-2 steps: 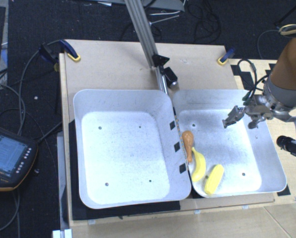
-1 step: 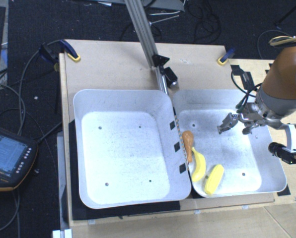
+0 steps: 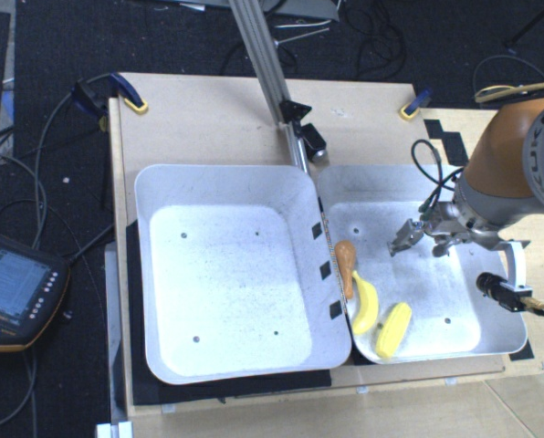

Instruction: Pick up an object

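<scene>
Gripper (image 3: 409, 238) is sitting over the right bin (image 3: 500, 336) with nothing between its fingers, which look slightly parted, though it's small and a bit hard to read at this angle. Closest grabbable stuff is all off to the fingers' left and toward the front of the bench: a banana (image 3: 366, 305) curving along the bin's left wall, a brownish-orange carrot-looking thing (image 3: 346, 261) just above it and touching or nearly so, and a stubby yellow piece (image 3: 392, 328), maybe a corn cob or toy, just beside the banana. Banana's long axis runs roughly front-to-back, so I'd guess the fingers need to close across it sideways. Left bin (image 3: 162, 199) isn't where the action is.
</scene>
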Controlling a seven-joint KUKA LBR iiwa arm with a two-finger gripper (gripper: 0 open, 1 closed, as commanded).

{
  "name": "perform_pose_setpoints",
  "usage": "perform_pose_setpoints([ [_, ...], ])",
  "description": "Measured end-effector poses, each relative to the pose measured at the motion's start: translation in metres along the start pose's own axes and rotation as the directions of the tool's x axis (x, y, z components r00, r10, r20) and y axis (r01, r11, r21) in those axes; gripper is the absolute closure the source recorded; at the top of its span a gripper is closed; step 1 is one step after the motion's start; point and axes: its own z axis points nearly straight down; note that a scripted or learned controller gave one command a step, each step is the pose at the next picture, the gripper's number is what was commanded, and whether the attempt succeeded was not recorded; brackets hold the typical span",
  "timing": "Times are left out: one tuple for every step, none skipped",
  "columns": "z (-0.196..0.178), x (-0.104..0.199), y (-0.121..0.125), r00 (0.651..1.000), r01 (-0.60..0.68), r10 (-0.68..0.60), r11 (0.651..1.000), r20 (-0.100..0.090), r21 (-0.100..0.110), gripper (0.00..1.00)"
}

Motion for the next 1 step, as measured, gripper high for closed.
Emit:
perform_pose_setpoints([
  [-0.0124, -0.0007, 0.001, 1.0, 0.0, 0.0, 1.0, 0.001, -0.004, 1.0],
])
